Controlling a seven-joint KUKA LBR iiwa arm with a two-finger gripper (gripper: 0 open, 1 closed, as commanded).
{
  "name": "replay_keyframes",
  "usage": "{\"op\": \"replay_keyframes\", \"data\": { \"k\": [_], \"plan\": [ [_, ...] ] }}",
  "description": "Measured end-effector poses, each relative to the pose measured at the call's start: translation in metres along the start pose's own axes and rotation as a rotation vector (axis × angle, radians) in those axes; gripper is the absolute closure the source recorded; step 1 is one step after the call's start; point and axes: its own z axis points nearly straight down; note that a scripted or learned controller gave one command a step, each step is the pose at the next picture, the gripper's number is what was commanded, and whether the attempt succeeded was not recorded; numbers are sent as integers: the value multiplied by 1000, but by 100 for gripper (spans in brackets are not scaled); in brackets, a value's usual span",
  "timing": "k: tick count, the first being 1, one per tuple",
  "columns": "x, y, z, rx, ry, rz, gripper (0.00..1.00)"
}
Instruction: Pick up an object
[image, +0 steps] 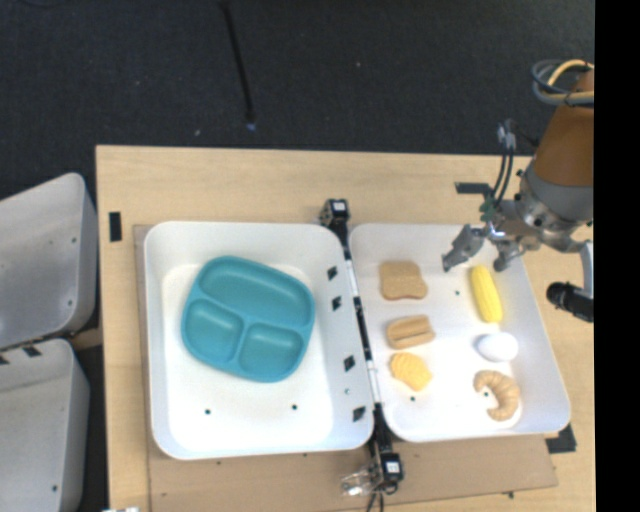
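My gripper (484, 252) hangs open over the far side of the right bin (440, 425), its two fingers spread with nothing between them. Just below it lies a yellow corn cob (487, 293). Also in that bin are a toast slice (402, 281), a brown bread piece (409, 331), an orange-yellow chunk (410, 371), a white egg (496, 347) and a croissant (500, 393).
A blue divided plate (248, 318) lies in the left bin (170, 420). A ridge with black clips (352, 320) separates the two bins. White chairs (40, 260) stand at the left of the bench.
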Motion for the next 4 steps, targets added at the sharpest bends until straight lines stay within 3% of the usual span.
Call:
{"op": "replay_keyframes", "data": {
  "k": [1,3,4],
  "plan": [
    [0,3,-7,-12,-3,-3,0],
    [-14,-11,102,-7,-3,1,0],
    [-16,-10,122,-10,-3,4,0]
  ]
}}
